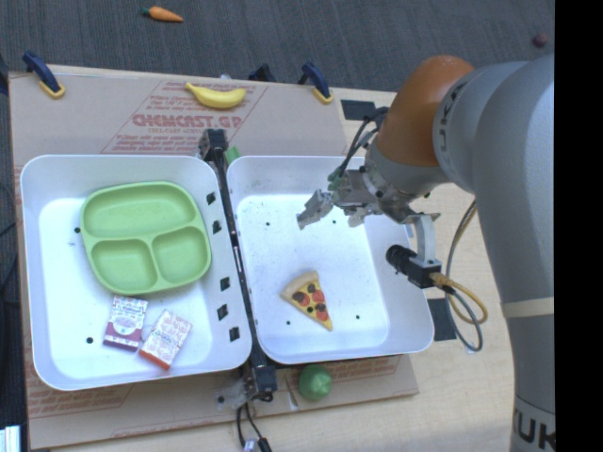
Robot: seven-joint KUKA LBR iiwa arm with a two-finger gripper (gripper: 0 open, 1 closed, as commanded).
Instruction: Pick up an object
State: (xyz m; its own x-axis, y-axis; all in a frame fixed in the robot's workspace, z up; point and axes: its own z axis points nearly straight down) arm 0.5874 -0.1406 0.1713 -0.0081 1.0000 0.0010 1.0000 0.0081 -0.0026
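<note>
The arm [490, 130] hides the right bin's [283, 347] far right corner (its own base runs off frame).

The grey arm with the orange band [429, 92] reaches in from the right over the right white bin [372, 342]. Its claw [316, 210] hangs above the bin's upper middle. A toy pizza slice [311, 299] lies on that bin's floor, below the claw and apart from it. The left white bin [38, 252] holds a light green three-compartment plate [143, 234] and two small printed packets [146, 332]. A yellow toy banana [217, 93] lies on the cardboard-covered counter [113, 121] behind the bins. A green ball [315, 381] sits just beside the right bin's front rim.
</note>
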